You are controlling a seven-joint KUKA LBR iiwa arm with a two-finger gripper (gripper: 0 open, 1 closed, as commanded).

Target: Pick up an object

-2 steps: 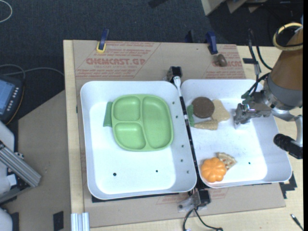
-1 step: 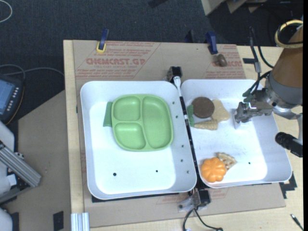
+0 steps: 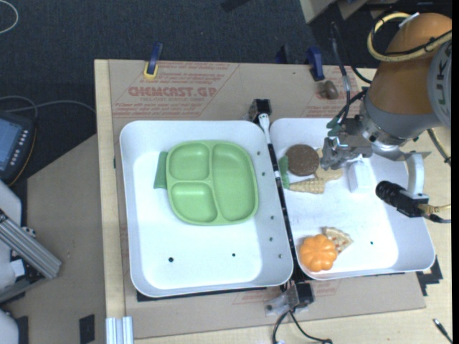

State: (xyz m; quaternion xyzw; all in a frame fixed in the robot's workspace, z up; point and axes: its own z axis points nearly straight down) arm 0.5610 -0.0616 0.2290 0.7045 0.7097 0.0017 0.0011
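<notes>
Tool beside brown cookie, bare floor toward right bin rim

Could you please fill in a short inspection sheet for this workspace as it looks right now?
Surface: brown bench board with printed lettering, bearing two white bins side by side, the left bin and the right bin.
Job's things: right bin holds a brown round item, a tan cone-like piece, an orange pumpkin-shaped toy and a small tan piece touching it.
Clutter: green divided plate in the left bin.
Grippers: gripper low over the right bin, beside the brown round item; grasp cannot be judged.
Cables: yellow and black cables loop by the arm; a wire at the front edge.
Surroundings: dark carpet; clamps on the board's far edge.
</notes>
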